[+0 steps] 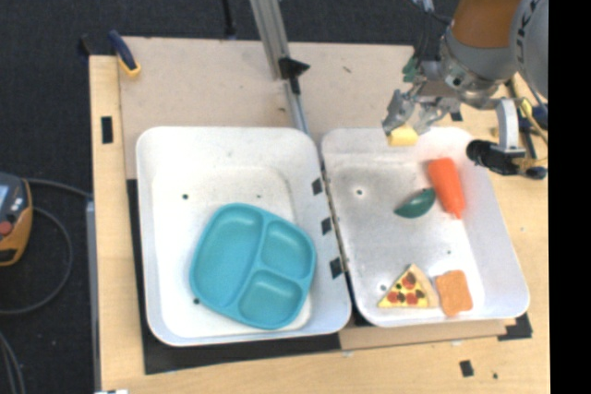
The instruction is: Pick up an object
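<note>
My gripper (404, 126) hangs over the far edge of the right bin (369, 163), shut on a small yellow block (403, 137) that shows between its fingertips. In the same bin lie an orange carrot (445, 185), a dark green piece (416, 203) beside it, a pizza slice (406, 289) and an orange slab (454, 292) near the front. The carrot is a short way in front of and to the right of the gripper.
A teal divided plate (254, 265) fills much of the left bin (159, 152). A slanted aluminium post (263, 5) rises behind the bins' shared edge. Black and yellow tools (508, 157) lie at the right bin's far right corner.
</note>
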`<state>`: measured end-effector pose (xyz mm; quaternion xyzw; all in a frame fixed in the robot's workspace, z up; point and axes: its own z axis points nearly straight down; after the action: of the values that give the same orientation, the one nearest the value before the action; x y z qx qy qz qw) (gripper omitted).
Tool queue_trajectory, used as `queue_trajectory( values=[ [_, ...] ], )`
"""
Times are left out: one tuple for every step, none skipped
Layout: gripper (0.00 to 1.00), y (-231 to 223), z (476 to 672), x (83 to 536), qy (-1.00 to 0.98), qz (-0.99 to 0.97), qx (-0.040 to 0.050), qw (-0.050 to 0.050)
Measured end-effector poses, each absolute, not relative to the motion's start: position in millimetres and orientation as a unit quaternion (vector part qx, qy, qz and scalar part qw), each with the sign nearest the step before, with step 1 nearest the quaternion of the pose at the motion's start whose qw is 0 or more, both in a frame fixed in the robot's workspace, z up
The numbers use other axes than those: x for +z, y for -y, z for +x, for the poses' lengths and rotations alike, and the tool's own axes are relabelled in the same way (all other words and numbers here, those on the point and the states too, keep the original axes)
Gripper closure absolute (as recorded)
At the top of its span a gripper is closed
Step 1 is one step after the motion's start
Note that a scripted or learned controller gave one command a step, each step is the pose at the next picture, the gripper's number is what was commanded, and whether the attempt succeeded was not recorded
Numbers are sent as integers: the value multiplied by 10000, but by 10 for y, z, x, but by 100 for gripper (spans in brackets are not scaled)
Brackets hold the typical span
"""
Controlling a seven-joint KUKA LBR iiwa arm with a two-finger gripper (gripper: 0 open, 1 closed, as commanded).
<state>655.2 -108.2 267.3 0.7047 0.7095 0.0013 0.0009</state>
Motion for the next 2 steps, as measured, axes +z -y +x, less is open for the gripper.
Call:
queue_trajectory(
  values=[
    [100,590,6647,2523,-7093,7049,0,-3],
    [100,162,6682,2441,-7091,7051,-2,-3]
  ],
)
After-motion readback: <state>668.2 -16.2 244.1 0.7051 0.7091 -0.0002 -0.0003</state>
